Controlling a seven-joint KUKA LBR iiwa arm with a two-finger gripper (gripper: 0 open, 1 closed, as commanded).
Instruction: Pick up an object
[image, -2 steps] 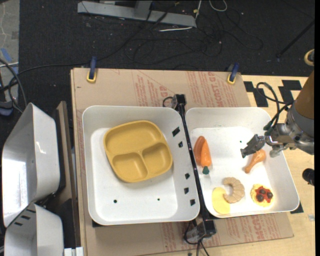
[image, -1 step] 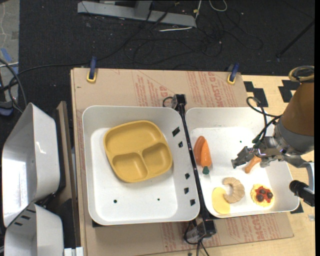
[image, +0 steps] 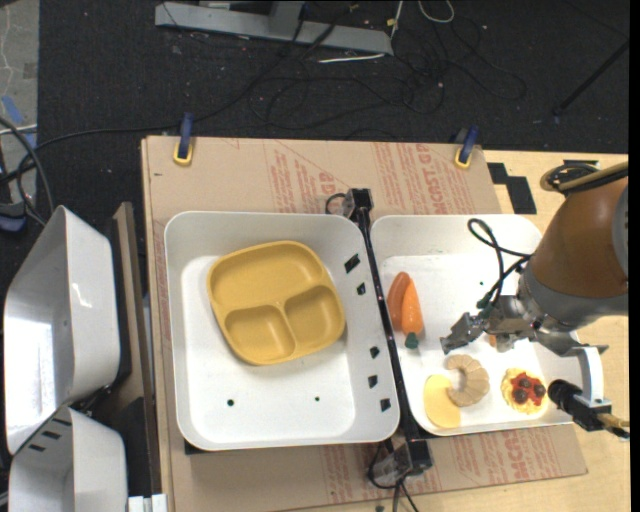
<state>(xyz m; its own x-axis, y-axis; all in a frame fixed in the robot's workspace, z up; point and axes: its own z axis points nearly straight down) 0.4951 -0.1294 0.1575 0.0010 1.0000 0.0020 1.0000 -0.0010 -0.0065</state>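
Four toy foods sit in the right bin (image: 440, 235): orange carrot (image: 404, 303), tan croissant (image: 467, 379), yellow disc (image: 438, 401), small pizza (image: 524, 389). Gripper (image: 470, 330) hovers just above the croissant; finger spread impossible to tell.

A robotics lab or test cell was indicated. A cardboard-covered bench (image: 300, 165) was held by yellow clamps (image: 183, 152), loose black cables (image: 300, 75) were strewn over dark carpet (image: 90, 70), and toy food was laid in white bins (image: 180, 330).
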